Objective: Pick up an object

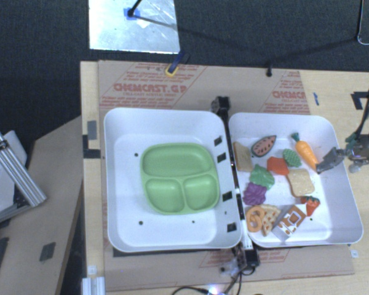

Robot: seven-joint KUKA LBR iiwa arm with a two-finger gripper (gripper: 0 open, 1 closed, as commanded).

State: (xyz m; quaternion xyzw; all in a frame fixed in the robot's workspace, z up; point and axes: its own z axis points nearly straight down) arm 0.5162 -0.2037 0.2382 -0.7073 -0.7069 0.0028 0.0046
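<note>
Camera view, looking down at a slant: two white bins are sitting side by side on the bench. The left bin [120,183] is holding a green divided plate [178,178]. The right bin [338,226] is holding a scatter of small toy foods: an orange carrot [305,153] near the far right corner, a green leafy piece [291,157] just beside it, a red piece [277,165], a tan bread slice [301,182], a purple grape bunch [254,193], a pretzel [262,217] and others near the front.

These are looking like light, stiff plastic, smooth enough to slip. I would judge the carrot the handiest target; gripping across its narrow body is likely safest.

The gripper [329,160] is hanging at the right bin's right rim, near the carrot but apart from it, with the wrist reaching in from the right edge. Nothing is sitting in it, and I cannot tell how wide it is standing.
</note>
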